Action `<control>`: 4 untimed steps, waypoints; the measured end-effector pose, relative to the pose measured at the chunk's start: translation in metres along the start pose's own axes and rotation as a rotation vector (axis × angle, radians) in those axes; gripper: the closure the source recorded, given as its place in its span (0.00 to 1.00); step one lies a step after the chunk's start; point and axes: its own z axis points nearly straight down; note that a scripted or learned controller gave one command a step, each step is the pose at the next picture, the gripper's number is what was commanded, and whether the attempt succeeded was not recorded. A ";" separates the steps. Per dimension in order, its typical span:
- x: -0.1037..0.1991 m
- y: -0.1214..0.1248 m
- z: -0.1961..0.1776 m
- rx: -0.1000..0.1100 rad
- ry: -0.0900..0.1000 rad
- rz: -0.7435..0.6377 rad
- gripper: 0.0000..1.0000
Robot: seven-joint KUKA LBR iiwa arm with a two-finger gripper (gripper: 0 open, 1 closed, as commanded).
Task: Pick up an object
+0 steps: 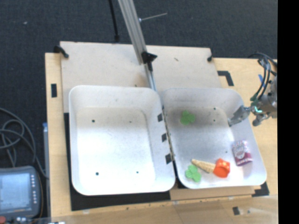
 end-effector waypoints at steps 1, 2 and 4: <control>0.000 0.001 -0.003 -0.004 -0.002 -0.002 0.00; -0.002 0.010 0.047 0.000 -0.003 0.002 0.00; -0.003 0.011 0.151 0.002 -0.002 0.004 0.00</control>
